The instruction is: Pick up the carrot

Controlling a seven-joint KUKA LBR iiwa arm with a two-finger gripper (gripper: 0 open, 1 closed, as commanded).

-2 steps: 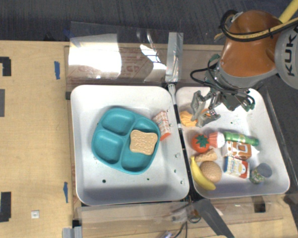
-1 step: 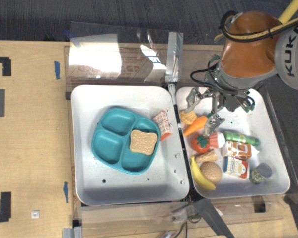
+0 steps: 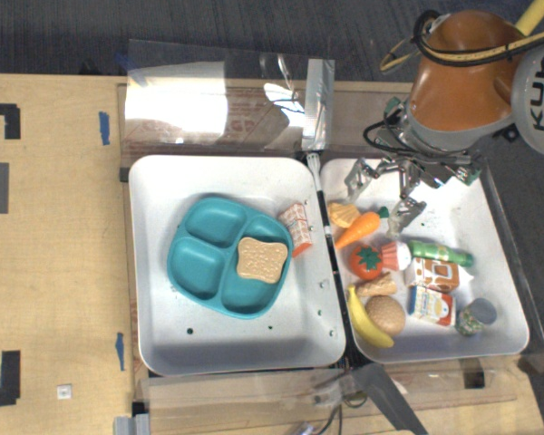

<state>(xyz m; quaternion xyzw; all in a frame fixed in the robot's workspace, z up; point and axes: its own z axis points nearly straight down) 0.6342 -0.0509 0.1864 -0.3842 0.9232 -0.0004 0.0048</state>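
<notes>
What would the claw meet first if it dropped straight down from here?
Probably the carrot, lying just below-left of the claw in the right bin; depth is unclear, so it may reach bare bin floor instead.

Pale wooden bench (image 3: 45, 270), dark floor (image 3: 208, 7)

Glossy white plastic bins (image 3: 154, 333) sit on a matt, pale wood-look tabletop (image 3: 45, 243). A smooth teal plastic plate (image 3: 195, 265) carries a rough-textured cracker (image 3: 260, 260). The carrot (image 3: 358, 228) looks matt plastic, the claw (image 3: 386, 193) bright bare metal; a clear glossy sheet (image 3: 218, 107) catches glare behind.
</notes>
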